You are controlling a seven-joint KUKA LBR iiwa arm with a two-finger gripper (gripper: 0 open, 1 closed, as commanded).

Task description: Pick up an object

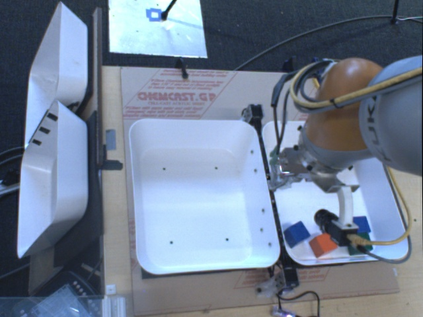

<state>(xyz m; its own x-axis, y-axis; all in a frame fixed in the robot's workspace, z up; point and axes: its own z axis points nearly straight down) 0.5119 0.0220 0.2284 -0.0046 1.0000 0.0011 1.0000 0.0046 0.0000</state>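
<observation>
My gripper [285, 172] hangs low over the left side of the right bin [390, 197], close to the wall it shares with the left bin. The grey arm and its orange band cover most of that bin's middle. A blue block [296, 232] lies near the bin's front left, just below and in front of the gripper. Beside it to the right sits an orange block [322, 244]. A second blue block [361, 224] and a small green piece [361, 240] lie at the front right. I see nothing between the gripper and any of these.
The left bin [142, 144] stands to the gripper's left, its rim touching the right bin's. Two spare white bins [53, 170] lean at the bench's far left. A grey metal plate [157, 18] lies beyond the bench at the back.
</observation>
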